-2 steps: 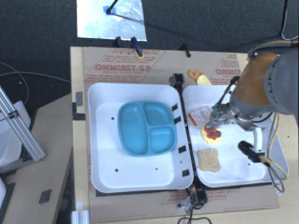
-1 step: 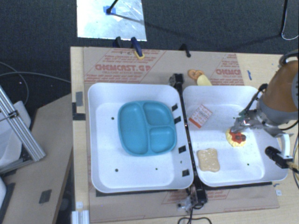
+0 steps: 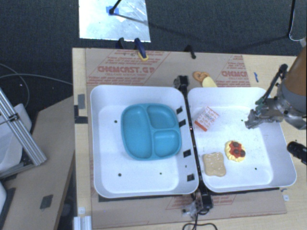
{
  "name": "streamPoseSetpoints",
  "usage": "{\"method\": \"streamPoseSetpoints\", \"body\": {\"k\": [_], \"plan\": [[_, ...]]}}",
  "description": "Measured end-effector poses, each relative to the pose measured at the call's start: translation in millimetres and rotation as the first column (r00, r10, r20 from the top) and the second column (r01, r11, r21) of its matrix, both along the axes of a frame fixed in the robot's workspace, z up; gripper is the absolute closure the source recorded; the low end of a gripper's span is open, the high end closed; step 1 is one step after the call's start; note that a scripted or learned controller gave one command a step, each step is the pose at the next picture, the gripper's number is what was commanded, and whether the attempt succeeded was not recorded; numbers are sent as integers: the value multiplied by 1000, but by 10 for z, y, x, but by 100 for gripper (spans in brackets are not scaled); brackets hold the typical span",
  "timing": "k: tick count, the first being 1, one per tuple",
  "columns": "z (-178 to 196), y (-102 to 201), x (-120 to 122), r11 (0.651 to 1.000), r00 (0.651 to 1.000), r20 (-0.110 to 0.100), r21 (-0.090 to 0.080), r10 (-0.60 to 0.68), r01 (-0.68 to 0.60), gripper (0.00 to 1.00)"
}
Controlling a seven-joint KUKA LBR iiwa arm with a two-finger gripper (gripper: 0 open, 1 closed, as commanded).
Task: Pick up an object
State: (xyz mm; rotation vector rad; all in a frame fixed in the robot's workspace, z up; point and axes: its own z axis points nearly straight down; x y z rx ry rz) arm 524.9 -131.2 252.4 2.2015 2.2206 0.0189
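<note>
Camera view, arm from right, end effector (image 3: 254,120) low over right bin (image 3: 280,174)

floor (image 3: 38,23): dark blue-grey carpet, black cables across it | shiny silver sheet (image 3: 114,12) on the floor at top | tabletop (image 3: 81,186): pale wood, covered by a brown printed cardboard sheet (image 3: 129,68) | aluminium frame rail (image 3: 21,133) at left edge | light: even, soft, no hard shadows

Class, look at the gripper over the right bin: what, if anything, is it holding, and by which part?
Nothing is seen held. The gripper hovers over bare bin floor, apart from the red-and-white packet, pizza toy and toast.
</note>
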Motion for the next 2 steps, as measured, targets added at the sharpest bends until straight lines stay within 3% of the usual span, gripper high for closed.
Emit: {"method": "streamPoseSetpoints", "body": {"k": [1, 2], "plan": [[-915, -380, 41, 1000, 1000, -22, 1, -10, 10, 100], [-871, -361, 50, 1000, 1000, -17, 1, -7, 7, 0]]}}
